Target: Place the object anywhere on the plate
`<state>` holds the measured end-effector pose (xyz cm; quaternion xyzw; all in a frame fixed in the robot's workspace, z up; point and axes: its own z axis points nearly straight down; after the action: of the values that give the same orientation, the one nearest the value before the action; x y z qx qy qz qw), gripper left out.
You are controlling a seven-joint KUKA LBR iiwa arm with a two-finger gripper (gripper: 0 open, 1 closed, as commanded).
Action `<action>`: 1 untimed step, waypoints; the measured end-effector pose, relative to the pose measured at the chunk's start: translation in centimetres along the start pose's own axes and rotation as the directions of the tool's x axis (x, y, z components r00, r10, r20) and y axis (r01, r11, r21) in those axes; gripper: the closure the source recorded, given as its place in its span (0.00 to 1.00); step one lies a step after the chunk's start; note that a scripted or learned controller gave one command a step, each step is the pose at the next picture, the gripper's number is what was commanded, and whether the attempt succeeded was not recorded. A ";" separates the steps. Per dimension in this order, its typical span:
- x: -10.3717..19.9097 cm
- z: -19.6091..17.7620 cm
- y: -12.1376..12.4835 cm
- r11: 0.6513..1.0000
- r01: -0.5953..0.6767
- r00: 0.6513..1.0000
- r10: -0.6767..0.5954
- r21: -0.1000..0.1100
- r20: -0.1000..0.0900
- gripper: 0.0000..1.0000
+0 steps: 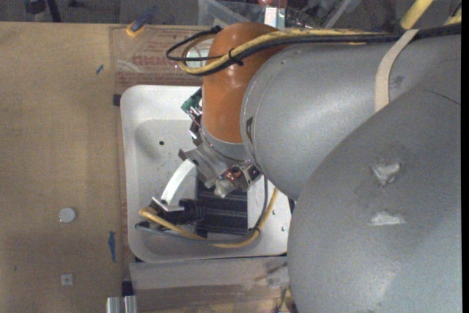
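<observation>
Tan bench, white bin, small grey disc

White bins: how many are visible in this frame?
1. The white bin lies left of centre, partly under the grey arm. The arm covers the view's right side, so another bin may be hidden beneath it.

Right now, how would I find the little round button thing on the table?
Start at the white bin under the robot arm, then go left onto the brown bench. The small grey disc lies there alone. It is round and pale, unlike the blue strip nearer the bin.
</observation>
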<state>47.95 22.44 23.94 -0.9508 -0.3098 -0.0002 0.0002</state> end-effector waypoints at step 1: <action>-2.6 7.2 3.4 0.788 0.615 0.788 -0.615 0.005 0.002 1.00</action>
<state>47.88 18.14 16.77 -0.7982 -0.6024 0.0019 0.0016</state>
